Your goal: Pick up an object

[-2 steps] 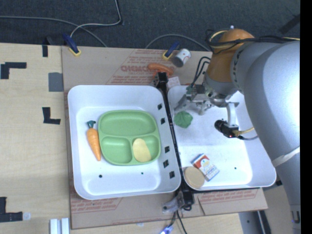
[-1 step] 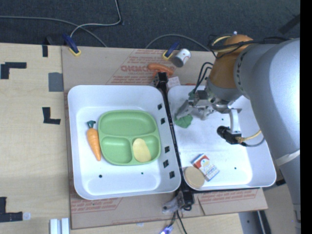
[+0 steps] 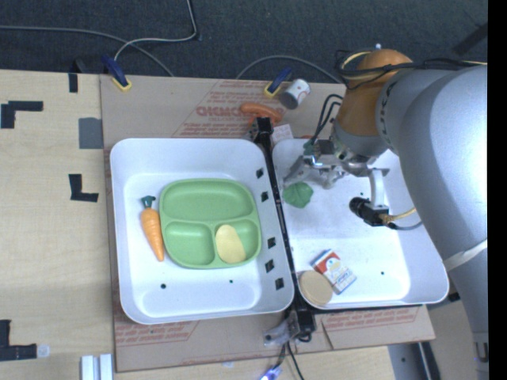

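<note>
1. Camera view, left half of the frame: the left bin [image 3: 127, 275] holds a toy carrot [image 3: 152, 229] lying just beside a green divided plate [image 3: 207, 200]; a pale yellow piece [image 3: 230, 244] sits in the plate's lower right compartment.
2. Centre of the frame: along the wall between the bins, a small green object [image 3: 299, 195] lies in the upper left part of the right bin [image 3: 412, 279]. It is the item nearest the tool, so it is probably the target.
3. Handling, as a judgement: the green object looks light, rounded and possibly soft; a pinch across its middle would suit, though closeness to the wall leaves little room on that side.
4. Lower centre: a tan disc [image 3: 316, 288] touches a small red-and-white box [image 3: 333, 270].
5. Right of centre: the gripper [image 3: 315, 169] hangs just above and beside the green object; whether the claw is released or clenched cannot be told, and nothing is seen between its tips.
</note>
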Controlling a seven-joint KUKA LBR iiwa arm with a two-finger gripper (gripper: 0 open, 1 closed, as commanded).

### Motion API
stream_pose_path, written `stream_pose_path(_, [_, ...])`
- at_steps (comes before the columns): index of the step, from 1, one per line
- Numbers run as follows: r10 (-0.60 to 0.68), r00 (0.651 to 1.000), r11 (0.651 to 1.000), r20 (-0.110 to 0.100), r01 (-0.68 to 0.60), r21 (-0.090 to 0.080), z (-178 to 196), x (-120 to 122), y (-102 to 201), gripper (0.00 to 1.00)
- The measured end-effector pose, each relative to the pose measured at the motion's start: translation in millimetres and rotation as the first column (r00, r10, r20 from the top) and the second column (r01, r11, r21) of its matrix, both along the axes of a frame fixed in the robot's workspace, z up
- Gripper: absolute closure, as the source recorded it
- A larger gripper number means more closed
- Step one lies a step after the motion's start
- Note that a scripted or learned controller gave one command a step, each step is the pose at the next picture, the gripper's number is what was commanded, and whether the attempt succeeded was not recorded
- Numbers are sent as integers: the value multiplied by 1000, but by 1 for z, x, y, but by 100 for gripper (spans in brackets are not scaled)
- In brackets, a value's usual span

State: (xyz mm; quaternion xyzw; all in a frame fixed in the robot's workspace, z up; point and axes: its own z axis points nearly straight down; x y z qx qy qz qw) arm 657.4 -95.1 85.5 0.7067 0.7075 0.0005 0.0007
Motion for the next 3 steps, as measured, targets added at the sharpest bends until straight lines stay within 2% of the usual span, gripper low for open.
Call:
stream_pose_path(1, [0, 1000, 1000, 0, 0, -2, 1, -24, -2, 0])
stream_pose_path(2, [0, 1000, 1000, 4, 0, -1, 12, -23, -1, 100])
stream_pose_path(3, [0, 1000, 1000, 3, 0, -1, 12, -23, -1, 0])
